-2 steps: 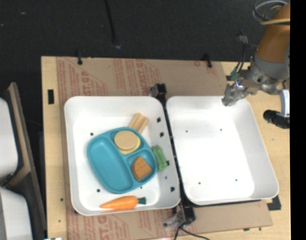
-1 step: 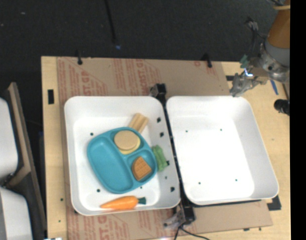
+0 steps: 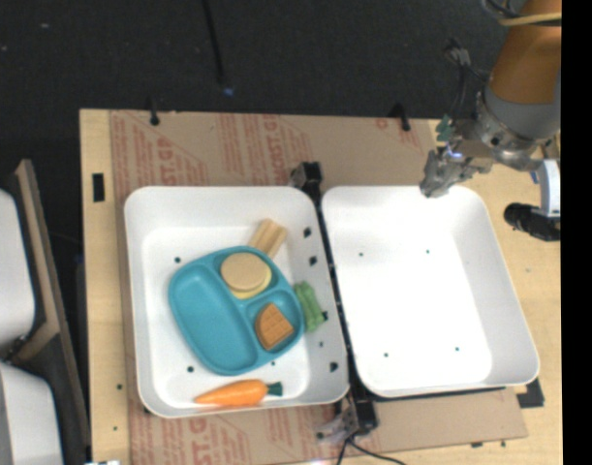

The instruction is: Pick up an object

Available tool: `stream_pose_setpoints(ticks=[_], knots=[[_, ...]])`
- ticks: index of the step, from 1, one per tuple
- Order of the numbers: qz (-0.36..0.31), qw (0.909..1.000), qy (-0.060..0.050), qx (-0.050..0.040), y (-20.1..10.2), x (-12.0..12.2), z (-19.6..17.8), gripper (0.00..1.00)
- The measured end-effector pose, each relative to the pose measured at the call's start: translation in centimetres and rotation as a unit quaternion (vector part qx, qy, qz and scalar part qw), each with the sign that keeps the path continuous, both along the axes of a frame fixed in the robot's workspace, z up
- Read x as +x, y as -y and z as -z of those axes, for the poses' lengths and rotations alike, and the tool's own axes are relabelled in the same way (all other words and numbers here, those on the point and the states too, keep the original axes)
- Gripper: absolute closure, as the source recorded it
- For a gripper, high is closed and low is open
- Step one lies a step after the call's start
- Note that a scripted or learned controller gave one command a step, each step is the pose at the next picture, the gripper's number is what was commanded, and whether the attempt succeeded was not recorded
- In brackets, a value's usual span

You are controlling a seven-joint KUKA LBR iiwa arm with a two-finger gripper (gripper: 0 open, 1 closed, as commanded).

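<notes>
- carrot (image 3: pixel 239 392) lies flat along the bottom wall of the left bin (image 3: pixel 143 260), lower centre-left of frame, green top pointing right; just below the tray, thin gap to the bin edge
- blue divided tray (image 3: pixel 203 323) sits tilted in the middle of the left bin, takes up most of the floor; bare white strip down its left side and across the upper left corner
- brown bread-like slice (image 3: pixel 274 325) in the tray's lower right compartment
- round tan cracker-like disc (image 3: pixel 247 272) in the tray's upper compartment
- small green piece (image 3: pixel 309 306) wedged between the tray's right edge and the bin's right wall, tight spot
- light wooden block (image 3: pixel 268 235) rests by the tray's top rim, just above the disc, some floor open around it toward the top wall
- right bin (image 3: pixel 509 289) right half of frame, white floor wide open; its left rim touches the left bin's right rim along a black clip seam
- cardboard-covered bench (image 3: pixel 208 148) shows as a strip above both bins
- gripper (image 3: pixel 439 184) upper right of frame, over the top rim of the right bin near its upper middle, well apart from every object in the left bin; nothing seen between the fingers, open or closed cannot tell
- grey and orange arm (image 3: pixel 523 61) comes in from the upper right corner
</notes>
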State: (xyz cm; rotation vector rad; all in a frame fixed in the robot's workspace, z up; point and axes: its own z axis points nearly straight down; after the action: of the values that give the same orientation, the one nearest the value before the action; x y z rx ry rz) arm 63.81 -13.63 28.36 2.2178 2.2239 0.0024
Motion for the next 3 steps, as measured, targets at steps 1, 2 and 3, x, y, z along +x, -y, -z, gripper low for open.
stream_pose_setpoints(ticks=[1,2,3], knots=[[0.0,1.0,0.0,0.0001,-4.7,-1.5,-0.4,1.0],[-0.001,1.0,-0.001,0.0002,-10.5,-2.7,0.8,1.0],[-0.001,1.0,-0.001,0.0001,-15.9,-4.4,2.5,1.0]])
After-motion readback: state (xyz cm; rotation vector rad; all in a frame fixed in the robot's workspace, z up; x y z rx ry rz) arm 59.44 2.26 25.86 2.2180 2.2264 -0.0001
